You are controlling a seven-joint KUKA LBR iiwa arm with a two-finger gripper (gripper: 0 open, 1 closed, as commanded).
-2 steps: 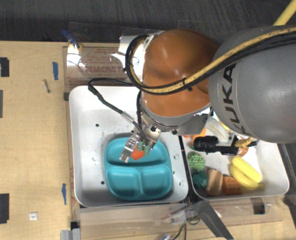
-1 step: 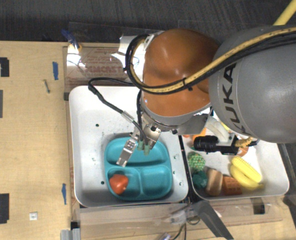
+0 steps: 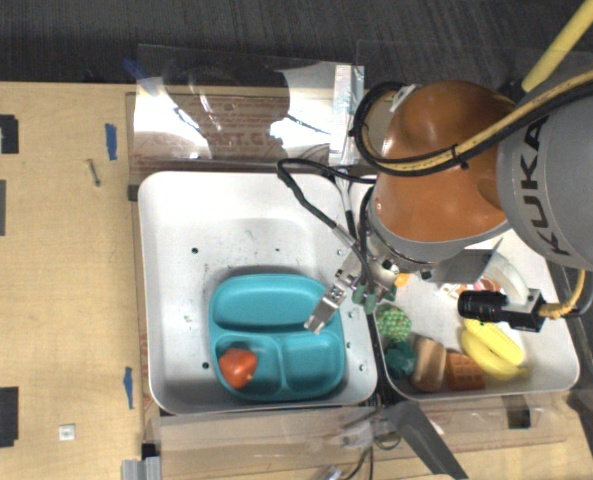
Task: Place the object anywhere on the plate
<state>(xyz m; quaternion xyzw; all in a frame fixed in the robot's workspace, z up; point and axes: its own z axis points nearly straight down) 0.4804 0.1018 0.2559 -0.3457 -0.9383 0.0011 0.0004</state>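
Here my pincer [image 3: 323, 313] hangs over the right rim of the teal, sectioned plastic plate [image 3: 276, 343] in the left white bin [image 3: 176, 268]; whether it is clenched or released I cannot tell. The small orange-red object [image 3: 238, 365] lies below and left of my pincer, in the plate's lower-left compartment.

The gripper [image 3: 328, 308] hangs over the right edge of the teal plate [image 3: 266, 303] in the left bin [image 3: 176, 268]. An orange-red object [image 3: 238, 365] lies in the plate's lower left compartment.
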